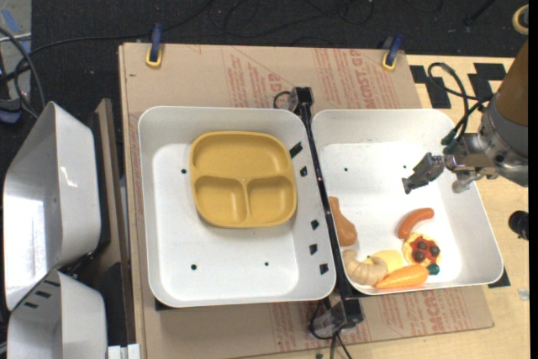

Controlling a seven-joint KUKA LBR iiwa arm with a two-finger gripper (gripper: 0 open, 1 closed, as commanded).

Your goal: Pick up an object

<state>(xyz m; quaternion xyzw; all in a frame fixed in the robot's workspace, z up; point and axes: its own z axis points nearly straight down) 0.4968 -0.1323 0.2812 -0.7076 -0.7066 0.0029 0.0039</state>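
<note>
- The gripper was seen low over the right bin, at its right-hand side, the arm reaching in from the right edge of the view.
- Whether its fingers were spread or pressed together could not be told; nothing was seen held between them.
- The pickable things were found clustered in the near part of the right bin: a red sausage just below the gripper, a small tart with berries beside it, an orange carrot, a pale yellow piece, a tan knobbly piece, and an orange-brown piece against the bin's left wall.
- The sausage was judged the best target, being nearest and lying apart from the crowded corner.
- A straight descent was advised, jaws set across its narrow width, so that the tart would not be nudged.
- A yellow divided plate was noted in the left bin, well apart from the gripper.
- Both bins were seen on a cardboard sheet, held by yellow clamps at the far edge.
- Dark floor and loose cables were noted beyond.
</note>
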